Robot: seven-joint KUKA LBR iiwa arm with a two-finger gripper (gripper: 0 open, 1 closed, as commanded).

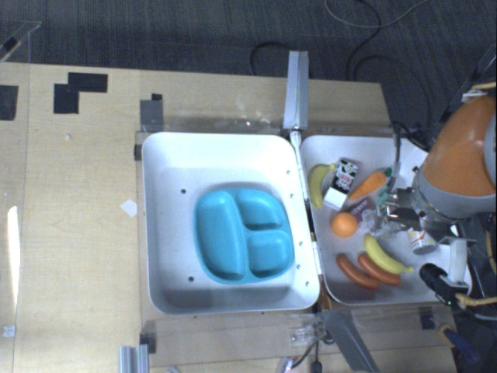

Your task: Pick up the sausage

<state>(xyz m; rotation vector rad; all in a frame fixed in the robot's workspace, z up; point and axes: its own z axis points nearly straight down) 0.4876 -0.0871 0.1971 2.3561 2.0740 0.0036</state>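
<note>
Left bin (167, 208): we list a blue tray (242, 234). Right bin (342, 290): sausage (366, 272) along the near edge, just beside a banana (384, 256). Gripper (386, 210) above; its bulky arm hides the far corner, so we cannot tell jaw spread.

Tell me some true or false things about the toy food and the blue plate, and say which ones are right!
1. The blue tray lies in the left bin. True.
2. The sausage sits on the blue tray. False: it lies in the right bin, near its front edge.
3. A yellow banana lies right beside the sausage. True.
4. The end effector holds the sausage between its fingers. False: the sausage lies in the bin, apart from it.
5. The orange is in the left bin. False: it is in the right bin, near the divider.
6. A carrot lies in the right bin. True.
</note>
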